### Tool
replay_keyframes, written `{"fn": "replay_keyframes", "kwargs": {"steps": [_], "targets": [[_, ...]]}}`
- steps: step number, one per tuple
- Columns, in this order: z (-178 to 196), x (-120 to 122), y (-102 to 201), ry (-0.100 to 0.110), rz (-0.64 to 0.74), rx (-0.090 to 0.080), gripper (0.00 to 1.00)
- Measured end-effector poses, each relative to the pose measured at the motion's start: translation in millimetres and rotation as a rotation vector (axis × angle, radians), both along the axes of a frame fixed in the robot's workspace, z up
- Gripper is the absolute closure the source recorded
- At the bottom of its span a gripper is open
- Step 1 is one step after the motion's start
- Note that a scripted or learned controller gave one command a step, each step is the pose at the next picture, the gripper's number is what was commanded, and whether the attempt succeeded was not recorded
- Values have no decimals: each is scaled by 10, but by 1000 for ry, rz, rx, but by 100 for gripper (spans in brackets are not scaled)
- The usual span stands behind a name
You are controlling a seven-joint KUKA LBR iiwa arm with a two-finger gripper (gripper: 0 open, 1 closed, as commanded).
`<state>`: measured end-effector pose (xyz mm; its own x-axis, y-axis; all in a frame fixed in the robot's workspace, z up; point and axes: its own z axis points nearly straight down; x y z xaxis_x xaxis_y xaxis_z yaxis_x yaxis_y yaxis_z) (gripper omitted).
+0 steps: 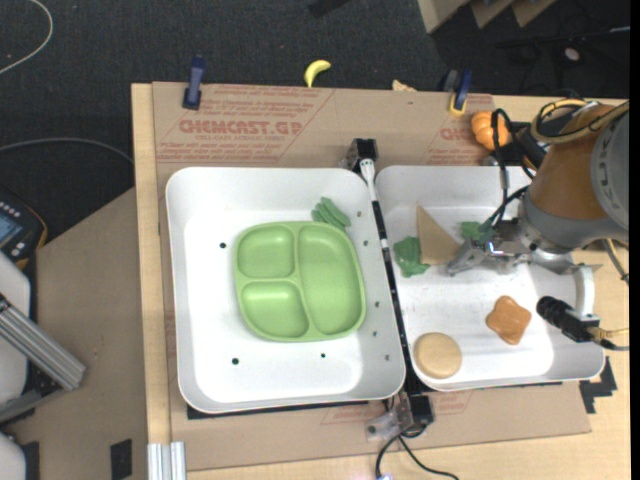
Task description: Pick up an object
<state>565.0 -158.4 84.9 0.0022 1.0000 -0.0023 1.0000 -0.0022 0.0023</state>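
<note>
The left bin (pixel 200 298) fills the middle of the frame and holds a green divided plate (pixel 300 280), with a small green leafy piece (pixel 331 212) just off the plate's upper right corner. The right bin (pixel 470 183) sits beside it, and the grey arm (pixel 585 183) leans in from the right edge. Its gripper (pixel 470 258) hangs low over the upper middle of that bin, metal fingers (pixel 458 262) slightly spread, nothing visibly between them. Just left of the tips lies a tan wedge-shaped piece (pixel 435 236), and touching its lower left corner a crumpled green piece (pixel 408 255); this nearest pair looks the likeliest target. The wedge appears flat, stiff and light, probably best pinched across its narrow edges; the green one seems soft and may squash. Lower in the bin sit a round tan bun-like object (pixel 438 355) and a smaller orange chunk (pixel 509 319), well apart from the fingers.
</note>
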Motion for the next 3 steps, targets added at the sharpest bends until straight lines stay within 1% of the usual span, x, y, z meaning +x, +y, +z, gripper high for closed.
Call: {"fn": "replay_keyframes", "kwargs": {"steps": [1,2,3], "targets": [[-7,-695,47,10,-1,5,0],[100,-656,47,1,0,2,100],[1049,-799,1174,-6,14,6,100]]}}
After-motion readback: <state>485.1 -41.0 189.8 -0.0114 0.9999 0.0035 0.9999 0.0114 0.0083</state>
